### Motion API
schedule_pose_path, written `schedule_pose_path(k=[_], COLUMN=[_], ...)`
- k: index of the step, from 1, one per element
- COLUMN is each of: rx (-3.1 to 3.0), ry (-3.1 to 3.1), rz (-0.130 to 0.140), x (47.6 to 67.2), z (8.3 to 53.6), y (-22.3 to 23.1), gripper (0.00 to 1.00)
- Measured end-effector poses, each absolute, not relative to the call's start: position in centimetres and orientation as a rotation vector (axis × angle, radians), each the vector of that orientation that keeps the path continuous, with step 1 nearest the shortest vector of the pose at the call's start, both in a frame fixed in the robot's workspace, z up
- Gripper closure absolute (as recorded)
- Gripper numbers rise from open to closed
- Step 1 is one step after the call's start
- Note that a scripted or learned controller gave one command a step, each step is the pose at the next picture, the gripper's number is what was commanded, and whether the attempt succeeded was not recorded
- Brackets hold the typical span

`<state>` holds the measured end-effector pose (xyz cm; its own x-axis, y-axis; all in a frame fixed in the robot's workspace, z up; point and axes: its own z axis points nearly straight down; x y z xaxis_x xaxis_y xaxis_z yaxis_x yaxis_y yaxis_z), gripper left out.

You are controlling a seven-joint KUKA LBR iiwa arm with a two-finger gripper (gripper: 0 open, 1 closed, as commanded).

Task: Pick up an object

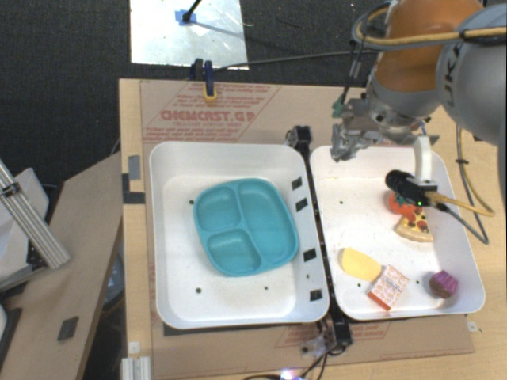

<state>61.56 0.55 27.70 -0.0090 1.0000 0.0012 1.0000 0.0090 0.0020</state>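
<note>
Yellow piece [360, 264] is your likeliest pick. It lies flat on the floor of the right bin [356, 208], in that bin's near half and toward its inner wall. It is pale yellow, smooth and rounded like a flattened lemon wedge, with nothing on top of it.

The gripper [347, 150] hangs over the far inner corner of the right bin, above bare floor and well apart from the piece. You cannot tell from this angle whether it is apart or together.

The main risk is a grasp on nothing — if it descends where it hangs now, it meets only the bin's white floor or clips the bin's wall. A second risk lies with the neighbour: a red-and-white packet [388, 286] sits just beside the yellow piece, toward the right bin's near wall, so a slightly off approach may catch it or push both away. The piece's low, rounded shape may also slip out sideways under a pinch.

The other things crowd the right bin's outer side — a pizza slice [415, 228] and an orange-red thing [394, 204] at mid-depth, and a purple object [443, 283] in its near outer corner. Going for the slice or the orange-red thing invites a nudge to the other.
</note>
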Motion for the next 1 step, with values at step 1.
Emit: schedule_pose_path(k=[1], rx=[2.212], ry=[2.232], rz=[0.002], x=[62.21], z=[25.65], y=[5.38], gripper=[1.0])
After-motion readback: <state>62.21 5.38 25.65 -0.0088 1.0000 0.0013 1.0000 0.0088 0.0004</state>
